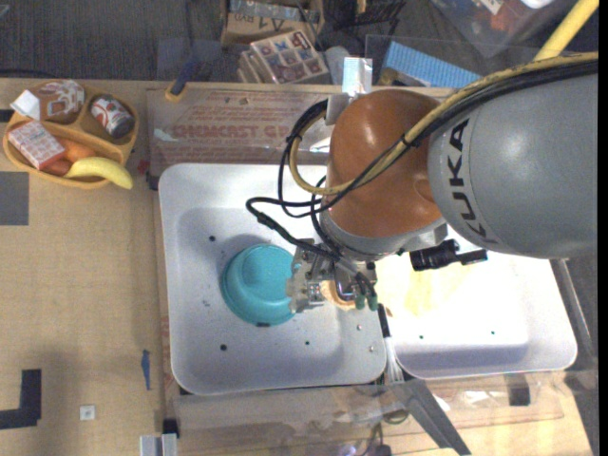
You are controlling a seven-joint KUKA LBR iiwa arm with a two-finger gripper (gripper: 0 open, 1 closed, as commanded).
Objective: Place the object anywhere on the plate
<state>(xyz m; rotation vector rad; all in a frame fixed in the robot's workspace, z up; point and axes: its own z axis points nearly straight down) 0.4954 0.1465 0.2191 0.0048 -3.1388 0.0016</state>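
Hovering at frame centre over the left bin (190, 350), gripper (328, 291), finger state I cannot tell, teal plate (256, 281) just left, tilted, no clear long axis.

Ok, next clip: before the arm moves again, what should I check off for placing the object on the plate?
1. Teal dish lies in the left bin: ok.
2. Gripper centred over the dish: not ok, it sits at the dish's right edge.
3. Object in the gripper: cannot tell; an orange bit shows there, blurred.
4. Dish right way up: cannot tell, it looks domed.
5. Pale yellow thing in the right bin, apart from the dish: ok.
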